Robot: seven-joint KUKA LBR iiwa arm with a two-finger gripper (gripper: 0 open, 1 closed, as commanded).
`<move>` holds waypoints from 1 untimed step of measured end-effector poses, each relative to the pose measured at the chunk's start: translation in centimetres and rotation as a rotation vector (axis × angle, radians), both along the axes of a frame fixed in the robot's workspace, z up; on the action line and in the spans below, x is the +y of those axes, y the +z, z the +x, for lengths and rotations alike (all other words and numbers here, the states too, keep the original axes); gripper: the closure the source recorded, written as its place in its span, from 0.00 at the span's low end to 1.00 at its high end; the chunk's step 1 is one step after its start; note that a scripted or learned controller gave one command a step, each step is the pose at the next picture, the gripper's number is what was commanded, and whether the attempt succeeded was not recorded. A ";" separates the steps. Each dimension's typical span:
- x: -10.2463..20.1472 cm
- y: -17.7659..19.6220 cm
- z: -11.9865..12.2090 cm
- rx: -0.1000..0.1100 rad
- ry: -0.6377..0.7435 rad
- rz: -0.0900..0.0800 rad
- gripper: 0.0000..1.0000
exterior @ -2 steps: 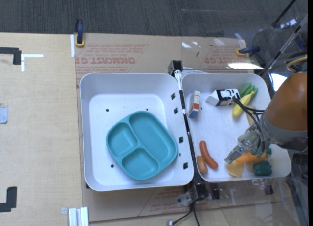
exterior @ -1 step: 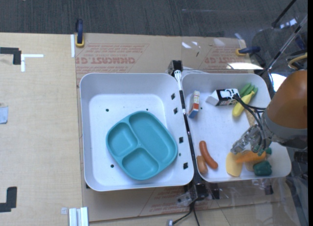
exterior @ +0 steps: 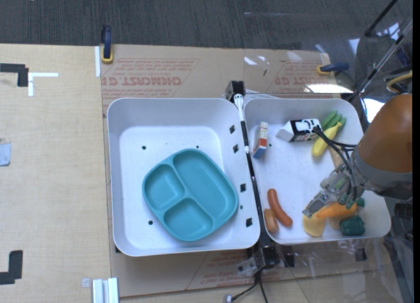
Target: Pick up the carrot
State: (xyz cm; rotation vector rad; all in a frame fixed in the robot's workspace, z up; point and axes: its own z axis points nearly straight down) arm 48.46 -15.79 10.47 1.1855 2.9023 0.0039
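Carrot (exterior: 336,210), short, orange and tapered, lies near the right bin's (exterior: 298,164) front right corner. Claw (exterior: 319,204) sits on its left end; finger spread unclear.

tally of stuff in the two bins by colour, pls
Teal: 1, the divided plate in the left bin
White: 2, the small carton and the black-and-white carton in the right bin
Yellow: 2, the corn with green husk and the yellow piece
Orange: 3, two sausages and the carrot at the gripper
Green: 1, the green item
Total: 9
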 end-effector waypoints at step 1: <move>0.0 0.7 0.2 -0.004 -0.003 0.000 1.00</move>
